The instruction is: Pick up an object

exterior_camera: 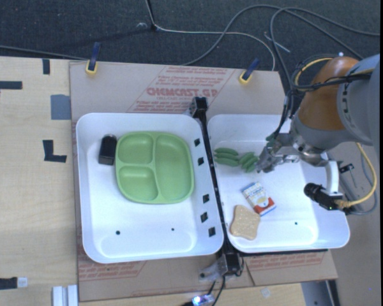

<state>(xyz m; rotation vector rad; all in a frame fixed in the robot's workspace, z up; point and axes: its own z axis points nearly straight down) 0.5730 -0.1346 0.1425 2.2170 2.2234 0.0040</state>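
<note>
Three loose things lie in the right bin [332, 234], and the one nearest the end effector [267, 160] is a green bean-pod toy [236, 159], a cluster of long green pods lying flat on the bin floor in its upper left part, close to the black divider [207, 171] that runs between the two bins. The end effector sits at the right end of the pods, touching or just above them; whether it is wide, narrow or closed on anything cannot be told from this angle, since the wrist hides the tips. Below and to the right of the pods, apart from them, lies a small blue, white and red packet [258, 197], tilted on its corner. Just below the packet, near the front left corner of the same bin, rests a tan slice of toast [245, 223]. The grey arm [345, 116] with its orange band [322, 97] rises to the right of the pods, above the bin's right half. Across the divider from the pods, the left bin [140, 241] holds a light green divided plate [155, 167] with three compartments, and a small black block [107, 150] lies touching or just beside the plate's left edge. Both bins rest on a cardboard sheet [179, 88] on the wooden bench [25, 190].
</note>
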